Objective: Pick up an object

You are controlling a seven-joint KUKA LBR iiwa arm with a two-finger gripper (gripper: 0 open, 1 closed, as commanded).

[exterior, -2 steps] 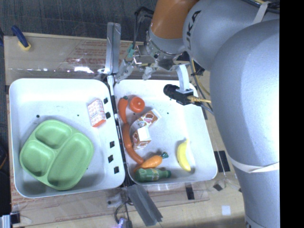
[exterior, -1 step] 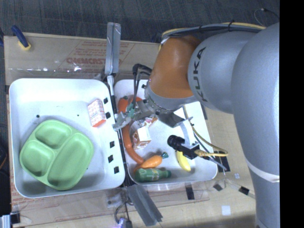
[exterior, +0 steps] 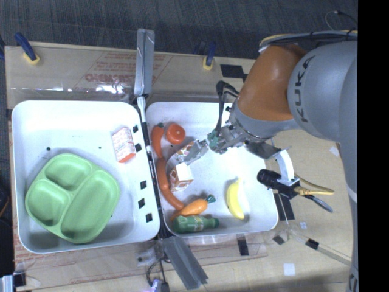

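Note:
My gripper (exterior: 190, 154) reaches in from the right and hangs low over the middle of the right bin (exterior: 261, 221). Its tip is right above a small brown-and-white carton (exterior: 181, 178). A red tomato (exterior: 175, 132) lies just up and left of the tip. Along the bin's left wall runs a long orange sausage (exterior: 160, 163). In front of the carton are a carrot (exterior: 194, 207) and a green bottle (exterior: 194, 224) on its side. A yellow banana (exterior: 235, 199) lies to the right, below the wrist. I see nothing lifted.
The left bin (exterior: 36, 111) holds a green divided plate (exterior: 73, 196) and a small orange-and-white carton (exterior: 123, 145) near its right wall. A raised divider (exterior: 144, 66) separates the bins. The arm's bulk covers the right bin's upper right corner.

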